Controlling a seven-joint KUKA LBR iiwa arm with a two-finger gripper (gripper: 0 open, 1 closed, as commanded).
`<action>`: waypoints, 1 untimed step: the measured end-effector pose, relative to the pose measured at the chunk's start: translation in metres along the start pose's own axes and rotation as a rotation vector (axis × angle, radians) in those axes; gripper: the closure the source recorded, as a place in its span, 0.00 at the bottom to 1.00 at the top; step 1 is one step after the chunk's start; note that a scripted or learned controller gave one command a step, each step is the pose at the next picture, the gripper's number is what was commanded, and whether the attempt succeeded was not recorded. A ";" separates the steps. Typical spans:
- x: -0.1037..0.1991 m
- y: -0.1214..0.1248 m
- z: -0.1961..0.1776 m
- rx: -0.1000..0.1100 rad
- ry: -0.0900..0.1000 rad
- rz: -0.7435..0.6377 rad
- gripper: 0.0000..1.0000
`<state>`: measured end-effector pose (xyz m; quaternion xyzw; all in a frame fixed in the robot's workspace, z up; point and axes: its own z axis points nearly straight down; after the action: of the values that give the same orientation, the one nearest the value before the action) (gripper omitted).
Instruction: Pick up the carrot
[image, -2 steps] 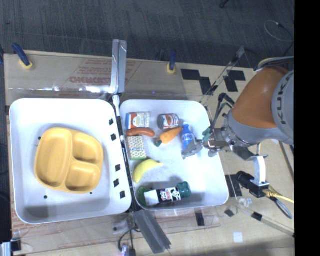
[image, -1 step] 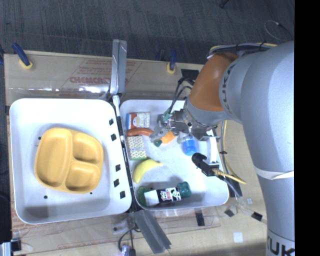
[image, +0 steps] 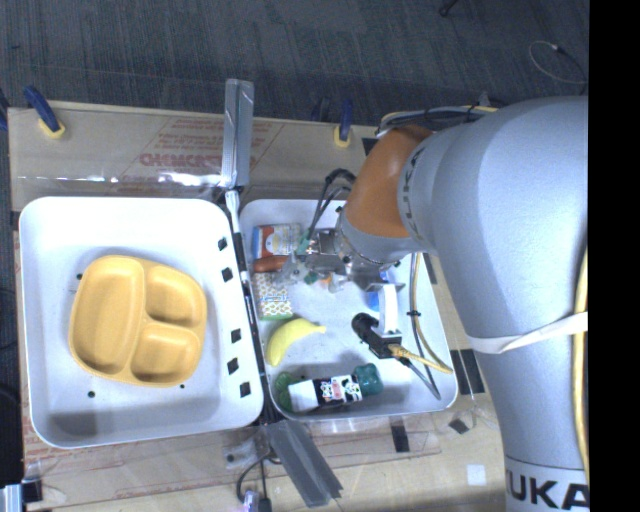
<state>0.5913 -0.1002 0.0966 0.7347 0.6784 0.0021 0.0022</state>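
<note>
Two white bins sit side by side on the counter; the left bin (image: 40, 300) holds a yellow divided tray (image: 137, 318). The hand (image: 322, 262) hangs low in the right bin (image: 435, 330), its state impossible to tell. What appears to be the carrot (image: 270, 265), a small orange-brown piece, lies just left of the hand near a patterned card (image: 272, 296), above the banana (image: 290, 337). Crowding invites a mistaken grasp: the bottle (image: 328, 390) and neighbouring packets lie close by.

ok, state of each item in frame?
yellow tray: upright, in left bin, compartments bare
banana: lying flat, right bin
green bottle: on its side, right bin's near edge
carrot: lying at right bin's left wall
tool: low in right bin, near carrot
</note>
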 end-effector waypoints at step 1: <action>-0.060 0.023 0.004 0.007 0.001 -0.023 0.00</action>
<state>0.6091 -0.1621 0.0926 0.7269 0.6868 -0.0001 -0.0005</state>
